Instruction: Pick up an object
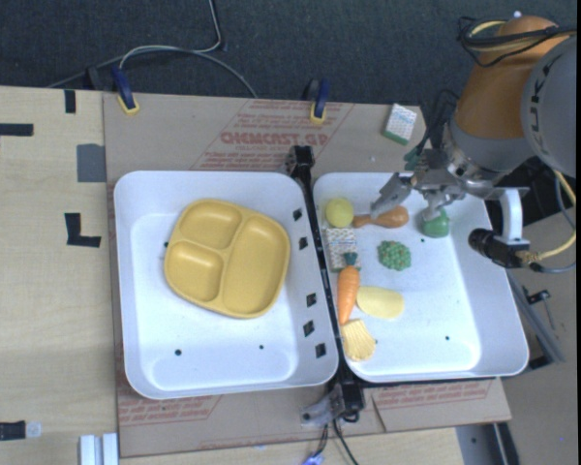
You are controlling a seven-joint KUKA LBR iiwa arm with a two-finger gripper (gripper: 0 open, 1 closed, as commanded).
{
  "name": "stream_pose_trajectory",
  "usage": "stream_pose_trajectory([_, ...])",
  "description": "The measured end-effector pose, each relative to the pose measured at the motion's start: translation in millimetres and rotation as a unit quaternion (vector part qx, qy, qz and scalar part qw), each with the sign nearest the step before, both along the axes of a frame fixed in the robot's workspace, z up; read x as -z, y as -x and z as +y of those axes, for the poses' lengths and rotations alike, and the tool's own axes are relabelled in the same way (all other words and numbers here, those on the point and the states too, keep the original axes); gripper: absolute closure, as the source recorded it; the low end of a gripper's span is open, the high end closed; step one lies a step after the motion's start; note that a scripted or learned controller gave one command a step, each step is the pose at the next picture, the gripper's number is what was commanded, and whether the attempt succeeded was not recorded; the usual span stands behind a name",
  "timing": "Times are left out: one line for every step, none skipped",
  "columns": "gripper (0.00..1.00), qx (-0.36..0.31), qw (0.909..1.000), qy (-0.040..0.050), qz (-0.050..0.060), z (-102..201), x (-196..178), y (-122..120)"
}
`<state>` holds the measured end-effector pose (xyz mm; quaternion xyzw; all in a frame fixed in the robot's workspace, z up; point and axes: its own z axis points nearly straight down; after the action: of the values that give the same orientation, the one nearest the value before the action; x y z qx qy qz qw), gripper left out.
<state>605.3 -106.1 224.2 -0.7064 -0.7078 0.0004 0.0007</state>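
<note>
- The grey two-finger pincer (413, 193) hangs over the far left part of the right-hand shallow white plastic bin (484, 342). Its fingers look spread apart with nothing between them, though the slanted view makes the gap hard to judge.
- Just below and left of the pincer lies a small orange-brown toy drumstick with a pale handle (384, 219). It looks the nearest candidate: light, hard, smooth plastic, likely to slip, so the thick meaty end would give a better hold than the thin handle.
- Just right of the pincer and a little below sits a rounded green plastic toy (435, 224), smooth and curved, which might squirt out of a pinch.
- Farther left of the pincer, near the bin's wall, rests a yellow-green round toy fruit (339, 211).
- Below the pincer, nearer the camera, sits a bumpy green toy broccoli head (395, 256). Its knobbly surface should give the fingers more purchase.
- Well below and left lie an orange toy carrot (348, 292), a pale yellow smooth toy piece (380, 303) and a yellow ridged toy piece (358, 340). The carrot is long and stiff, best taken across its middle.
- In the left bin, well apart from the pincer, lies a yellow sectioned plastic plate (227, 258), wide and flat, awkward to pinch except at its rim.
</note>
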Motion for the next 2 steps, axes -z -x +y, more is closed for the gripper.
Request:
stream_pose_trajectory([0.00, 0.001, 1.0000, 0.0010, -0.002, -38.0, 137.3, -5.5])
stream_pose_trajectory([0.00, 0.004, 0.9998, 0.0012, 0.017, -20.8, 141.0, -56.0])
